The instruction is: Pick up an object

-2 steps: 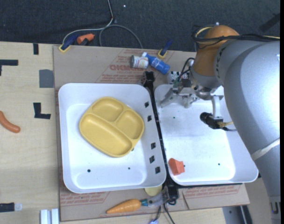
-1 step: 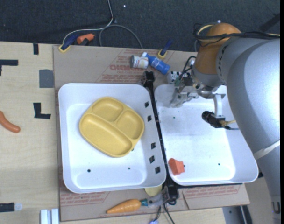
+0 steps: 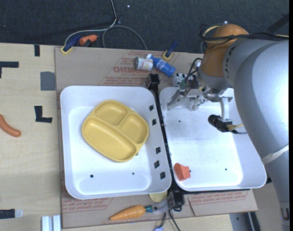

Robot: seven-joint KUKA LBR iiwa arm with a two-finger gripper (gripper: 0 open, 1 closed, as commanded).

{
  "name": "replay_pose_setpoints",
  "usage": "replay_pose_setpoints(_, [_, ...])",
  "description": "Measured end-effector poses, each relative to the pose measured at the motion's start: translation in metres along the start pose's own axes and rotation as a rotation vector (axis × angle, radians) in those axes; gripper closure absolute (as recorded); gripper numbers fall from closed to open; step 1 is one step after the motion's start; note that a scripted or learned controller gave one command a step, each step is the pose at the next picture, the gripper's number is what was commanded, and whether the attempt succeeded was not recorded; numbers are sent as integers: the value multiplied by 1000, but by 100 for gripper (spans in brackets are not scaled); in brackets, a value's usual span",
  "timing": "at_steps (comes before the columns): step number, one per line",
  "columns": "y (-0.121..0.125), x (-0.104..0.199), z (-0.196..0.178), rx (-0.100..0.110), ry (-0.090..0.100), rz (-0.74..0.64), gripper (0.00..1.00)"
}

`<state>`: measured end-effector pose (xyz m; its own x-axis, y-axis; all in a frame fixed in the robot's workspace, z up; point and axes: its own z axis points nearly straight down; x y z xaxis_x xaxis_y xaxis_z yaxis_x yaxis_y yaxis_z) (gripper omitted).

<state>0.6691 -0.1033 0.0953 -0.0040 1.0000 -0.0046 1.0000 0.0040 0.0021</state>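
Two shallow white bins are recorded side by side on the bench: the left bin [image 3: 69,129] holds a yellow divided plate [image 3: 115,130], tilted across its floor, and the right bin [image 3: 252,174] holds a small orange block [image 3: 181,172] near its front left corner, close to the dividing wall. The gripper [image 3: 185,98] is found low over the far left corner of the right bin, well apart from the block; whether its fingers are apart or together cannot be told, the metal parts there being too tangled to read, and nothing is seen held. Outside the bins are listed a carrot [image 3: 128,212] at the front, a sausage [image 3: 7,125] at far left, and a blue-and-white bottle [image 3: 155,64] behind. The step in hand is judged to be the approach, with no grasp made. The next move is judged to call for travel toward the front of the bin, then a descent squarely over the block.
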Motion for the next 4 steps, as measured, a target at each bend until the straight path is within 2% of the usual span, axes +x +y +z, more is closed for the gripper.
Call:
replay_pose_setpoints(1, [-2, -53, -4, 3, 3, 3, 0])
replay_pose_setpoints(2, [-33, -1, 10, 0, 0, 1, 0])
replay_pose_setpoints(3, [-7, 6, 10, 1, 4, 3, 0])
replay_pose_setpoints(4, [-13, 7, 10, -1, 2, 4, 0])
